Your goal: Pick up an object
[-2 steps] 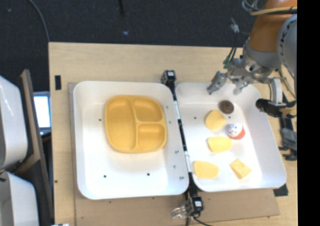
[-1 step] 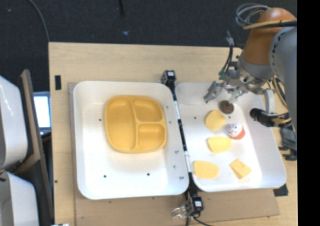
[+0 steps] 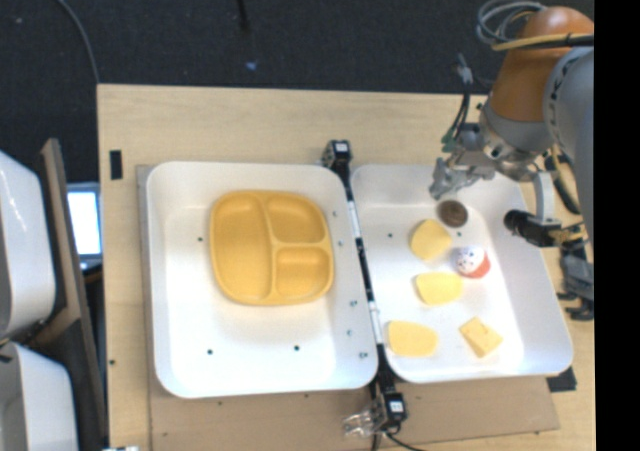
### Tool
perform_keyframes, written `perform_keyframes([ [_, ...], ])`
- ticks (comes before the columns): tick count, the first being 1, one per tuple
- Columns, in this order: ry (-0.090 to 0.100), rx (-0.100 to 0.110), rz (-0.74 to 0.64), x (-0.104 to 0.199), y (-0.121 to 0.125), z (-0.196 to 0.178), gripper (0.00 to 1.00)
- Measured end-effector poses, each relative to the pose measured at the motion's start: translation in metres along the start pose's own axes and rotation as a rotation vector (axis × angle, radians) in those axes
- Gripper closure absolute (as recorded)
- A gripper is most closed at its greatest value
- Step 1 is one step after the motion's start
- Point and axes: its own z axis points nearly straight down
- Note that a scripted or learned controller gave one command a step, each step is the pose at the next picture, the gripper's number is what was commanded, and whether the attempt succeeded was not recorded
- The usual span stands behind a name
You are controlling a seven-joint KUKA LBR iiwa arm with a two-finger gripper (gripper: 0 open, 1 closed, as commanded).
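Wrist: my orange band (image 3: 530,74) rides highest, closest to the lens, over the far right corner of the right bin (image 3: 530,354).
Gripper: my gripper (image 3: 456,179) hangs over the bin's far edge; I cannot tell whether it is spread or closed, and I see nothing caught in it.
Nearest thing: a brown round piece (image 3: 453,213) lies on the bin floor just beside the tip, on the near side; whether we touch I cannot tell.
Its heading: it looks round from above, so I judge it has no long axis or facing to line up with.
Further out: a yellow wedge (image 3: 431,240), a white-and-red ball (image 3: 468,260), a yellow slice (image 3: 438,287), then a yellow oval (image 3: 412,338) with its long axis roughly left to right, and a yellow block (image 3: 481,336) set on a diagonal.
Left bin: a yellow divided plate (image 3: 271,246) lies flat in the left bin (image 3: 180,359).
Progress: nothing is lifted; every piece rests in a bin.
Left to do: by my judgement, the descent, the grasp and the lift all remain.
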Motion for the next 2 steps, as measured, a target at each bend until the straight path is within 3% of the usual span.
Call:
perform_keyframes([
  [1,0.0,-0.002,-0.001,0.0094,-0.0003,-0.0506,1.0],
  [2,0.001,0.001,0.0,0.0088,0.0,-0.0605,1.0],
])
